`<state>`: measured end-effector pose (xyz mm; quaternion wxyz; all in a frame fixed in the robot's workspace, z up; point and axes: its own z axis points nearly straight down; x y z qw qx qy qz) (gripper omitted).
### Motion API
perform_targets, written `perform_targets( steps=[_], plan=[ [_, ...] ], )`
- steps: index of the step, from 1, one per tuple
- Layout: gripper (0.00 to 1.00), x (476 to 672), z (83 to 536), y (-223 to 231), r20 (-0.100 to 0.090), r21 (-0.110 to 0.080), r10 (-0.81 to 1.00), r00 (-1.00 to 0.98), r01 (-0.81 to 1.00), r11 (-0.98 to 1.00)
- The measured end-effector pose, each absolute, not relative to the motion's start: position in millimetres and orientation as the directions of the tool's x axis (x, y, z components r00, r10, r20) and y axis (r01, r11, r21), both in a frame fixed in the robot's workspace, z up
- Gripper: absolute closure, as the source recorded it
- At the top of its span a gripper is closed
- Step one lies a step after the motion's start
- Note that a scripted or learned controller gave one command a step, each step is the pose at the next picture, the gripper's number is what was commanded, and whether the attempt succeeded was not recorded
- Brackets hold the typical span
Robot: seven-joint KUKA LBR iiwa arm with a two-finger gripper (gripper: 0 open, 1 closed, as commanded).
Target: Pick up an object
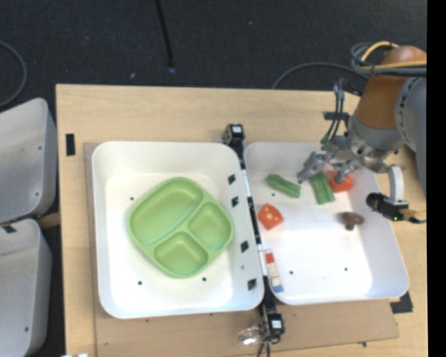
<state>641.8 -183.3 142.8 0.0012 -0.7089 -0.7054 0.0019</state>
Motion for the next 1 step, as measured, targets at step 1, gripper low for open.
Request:
perform_targets(
  steps=[1],
  plan=[
    [0.0,643.9,102.8,-183.6,0.001,0.005,1.0,0.008,1.0,-0.008]
  ],
)
